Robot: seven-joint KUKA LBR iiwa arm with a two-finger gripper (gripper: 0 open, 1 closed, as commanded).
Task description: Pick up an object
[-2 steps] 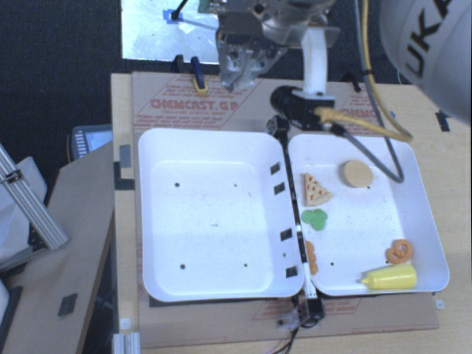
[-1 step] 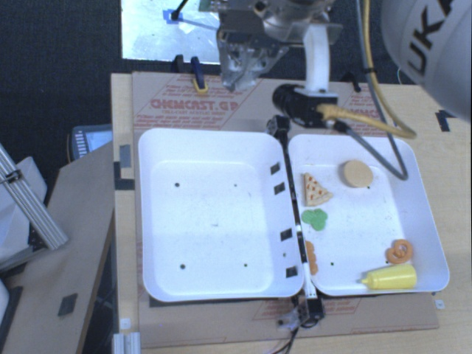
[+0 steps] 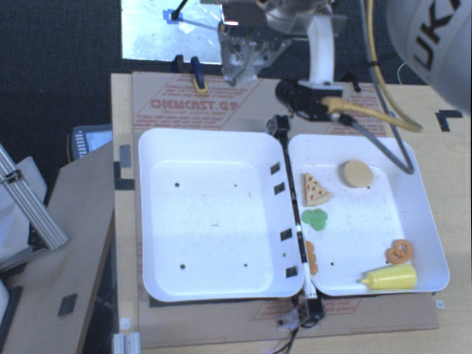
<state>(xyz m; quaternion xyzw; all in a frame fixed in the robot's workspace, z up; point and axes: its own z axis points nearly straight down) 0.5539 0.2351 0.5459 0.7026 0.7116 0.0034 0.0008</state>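
My gripper [image 3: 245, 66] hangs high over the cardboard behind the two bins, past the back edge of the left bin [image 3: 147, 198], far from every object. The right bin [image 3: 428, 220] holds a pizza slice [image 3: 317, 190], a round tan biscuit [image 3: 357, 173], a green leafy piece [image 3: 316, 219], an orange pretzel [image 3: 399, 251] and a yellow bottle [image 3: 389, 277] lying on its side at the front rim. A small orange piece [image 3: 310, 257] lies against that bin's left wall. I see nothing hanging below the gripper.
A black clip strip [image 3: 289, 198] joins the bins down the middle. A yellow cable [image 3: 376, 113] and a grey hose [image 3: 383, 150] cross the right bin's back corner. A blue and yellow clamp [image 3: 198, 76] stands on the cardboard's back edge. A metal plate [image 3: 158, 21] lies behind.
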